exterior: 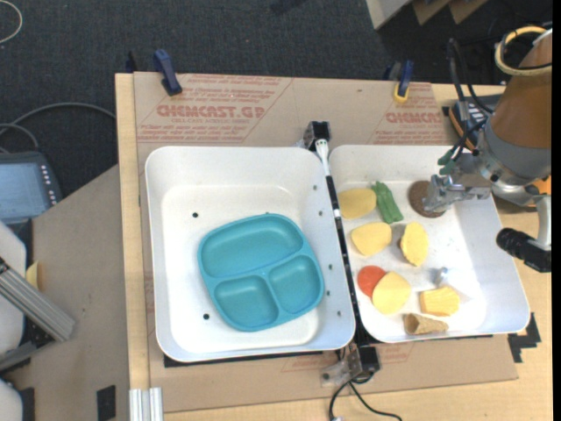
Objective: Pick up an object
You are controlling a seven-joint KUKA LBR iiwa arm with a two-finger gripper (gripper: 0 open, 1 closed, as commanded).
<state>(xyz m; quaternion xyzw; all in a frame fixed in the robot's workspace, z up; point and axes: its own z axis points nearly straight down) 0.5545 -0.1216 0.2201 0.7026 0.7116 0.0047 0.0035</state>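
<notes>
The pincer (436, 196) hangs over the right bin (491, 310), just beside the green vegetable (386, 200); how far it is open cannot be told.

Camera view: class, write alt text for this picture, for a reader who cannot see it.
A grey robot arm reaches from the right over the right bin, which holds small food pieces, yellow, red, green and tan. The left bin holds a teal divided plate. Both white bins sit side by side on a cardboard-topped bench.
</notes>
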